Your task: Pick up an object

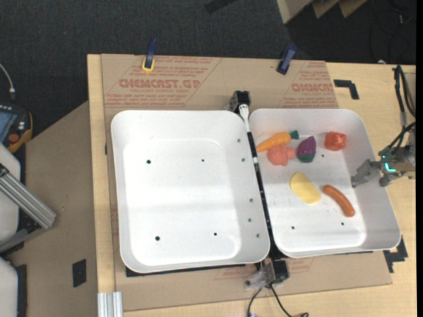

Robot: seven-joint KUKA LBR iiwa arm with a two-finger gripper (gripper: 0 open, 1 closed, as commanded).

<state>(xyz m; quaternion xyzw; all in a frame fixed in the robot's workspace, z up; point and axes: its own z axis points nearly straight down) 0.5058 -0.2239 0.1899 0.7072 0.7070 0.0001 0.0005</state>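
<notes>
The right bin [377, 233] holds several toy foods. An orange carrot [273, 140], a pink lump [281, 155] and a purple eggplant [306, 148] cluster at its back. A red tomato [335, 140] lies at the back right. Mid-bin are a yellow potato [305, 188] and an orange sausage [338, 199]. My gripper [372, 177] hovers over the bin's right edge, right of the sausage and below the tomato. It is open, with nothing between its fingers. Most of the arm lies outside the picture on the right.
The left bin [125, 197] stands beside the right one, the two meeting at a black divider [254, 170]. Both rest on a cardboard sheet [198, 78] held by clamps [149, 56] at the back. Cables [403, 104] hang at the right.
</notes>
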